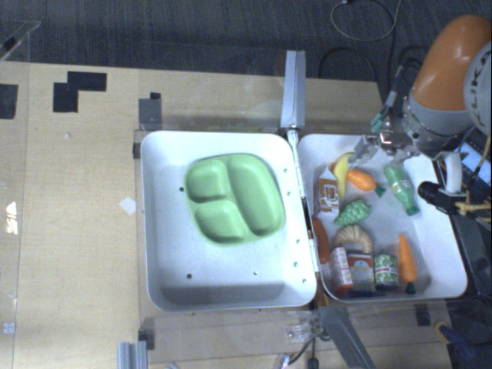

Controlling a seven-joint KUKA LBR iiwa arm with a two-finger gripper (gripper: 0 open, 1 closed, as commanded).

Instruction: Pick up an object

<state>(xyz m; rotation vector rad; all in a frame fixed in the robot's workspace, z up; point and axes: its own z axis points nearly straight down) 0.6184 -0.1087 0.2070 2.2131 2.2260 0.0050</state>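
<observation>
The candidate objects are seen clustered in the right bin (458, 283): one green bottle (400, 188), one orange piece (361, 180), one banana (340, 164), one carrot (407, 258), two cans (372, 268). The hand (387, 146) is poised at the bin's 12 o'clock with fingers spread, nothing between them. No pick is judged complete; grasp and lift remain. One green divided plate (233, 197) is seen in the left bin (161, 267).

toy clutter (361, 237) in right bin (453, 279)
</observation>
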